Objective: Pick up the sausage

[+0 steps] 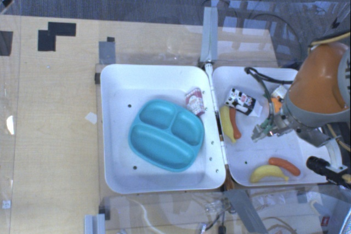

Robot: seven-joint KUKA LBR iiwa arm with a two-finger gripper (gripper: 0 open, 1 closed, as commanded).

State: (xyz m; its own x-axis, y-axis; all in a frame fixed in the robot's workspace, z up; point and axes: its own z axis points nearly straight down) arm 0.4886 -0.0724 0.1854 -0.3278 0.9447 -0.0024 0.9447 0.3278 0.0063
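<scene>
Two orange-red sausages lie in the right bin [249, 76]. One sausage [235, 123] rests along a yellow banana [226, 125] by the bin's left wall. The other sausage [284, 165] lies near the front edge, just behind a second banana [268, 174]. My gripper [259, 133] hangs over the middle of this bin, between the two sausages and a short way right of the first one. Nothing shows in its grasp. The orange wrist band [318, 82] hides the bin's right part.
A black-and-white packet [240, 100] lies at the back of the right bin. The left bin [118, 90] holds a teal divided plate [167, 134] and a small red-and-white packet [194, 101] by the dividing wall. Cables trail behind the arm.
</scene>
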